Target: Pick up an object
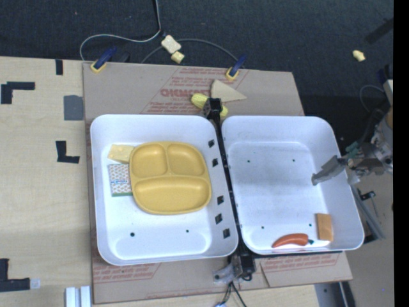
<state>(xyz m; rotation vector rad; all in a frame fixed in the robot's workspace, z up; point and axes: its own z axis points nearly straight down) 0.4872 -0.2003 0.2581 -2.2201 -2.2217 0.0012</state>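
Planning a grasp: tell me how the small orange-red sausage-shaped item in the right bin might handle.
The small orange-red sausage-shaped item looks rounded and glossy, so it may roll or slip. It lies against the right bin's near wall, probably hindering finger access.

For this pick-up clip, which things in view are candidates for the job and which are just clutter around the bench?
Part of the job:
- gripper, at the right bin's right rim
- red sausage-shaped toy and tan block, right bin
- yellow divided plate, patterned card and pale yellow piece, left bin

Lying about:
- clamps and cable beyond the bins
- cardboard sheet under the bins
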